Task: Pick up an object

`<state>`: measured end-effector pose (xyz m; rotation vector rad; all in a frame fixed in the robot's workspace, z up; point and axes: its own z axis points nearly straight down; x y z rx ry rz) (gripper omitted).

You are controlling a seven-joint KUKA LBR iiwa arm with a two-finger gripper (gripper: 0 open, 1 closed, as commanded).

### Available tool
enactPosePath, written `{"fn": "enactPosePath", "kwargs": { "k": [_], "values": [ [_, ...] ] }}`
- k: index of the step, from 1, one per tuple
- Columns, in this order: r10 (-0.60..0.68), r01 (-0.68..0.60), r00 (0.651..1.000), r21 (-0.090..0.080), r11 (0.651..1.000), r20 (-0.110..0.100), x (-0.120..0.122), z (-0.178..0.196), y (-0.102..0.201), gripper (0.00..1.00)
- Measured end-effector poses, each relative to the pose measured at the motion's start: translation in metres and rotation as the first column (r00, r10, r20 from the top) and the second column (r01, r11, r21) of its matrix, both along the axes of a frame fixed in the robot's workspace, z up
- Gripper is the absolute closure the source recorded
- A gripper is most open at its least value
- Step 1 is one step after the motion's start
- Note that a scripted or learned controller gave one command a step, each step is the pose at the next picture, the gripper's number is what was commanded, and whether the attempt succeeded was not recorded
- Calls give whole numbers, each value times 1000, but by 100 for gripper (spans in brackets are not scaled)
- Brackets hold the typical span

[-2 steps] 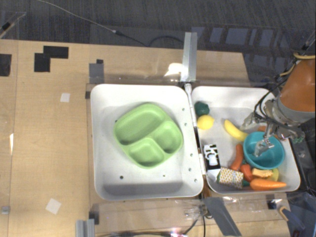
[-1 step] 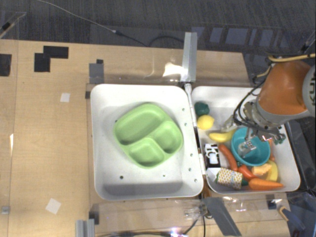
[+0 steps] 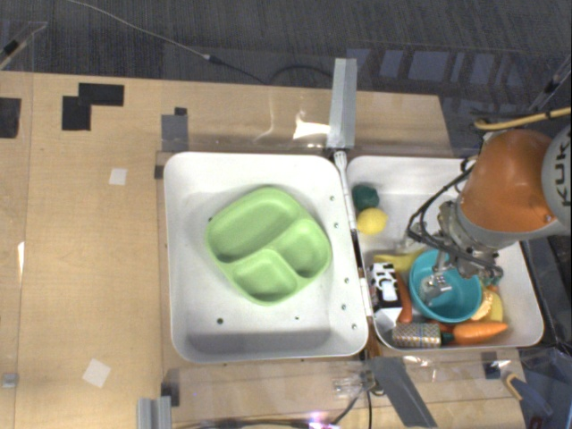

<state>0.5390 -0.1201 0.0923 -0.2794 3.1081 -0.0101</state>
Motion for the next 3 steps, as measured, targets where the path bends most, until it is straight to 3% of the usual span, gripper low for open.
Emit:
{"fn": "enactPosePath", "kwargs": {
  "k": [1, 2, 3],
  "values": [
    [2, -2, 1000, -2, 1000, 15, -16, 2, 29, 0],
    [-6, 6, 1000, -2, 1000, 29, -21, 3, 29, 0],
    [-110, 110, 994, -3, 994, 26, -19, 3, 32, 0]
  ]
}}
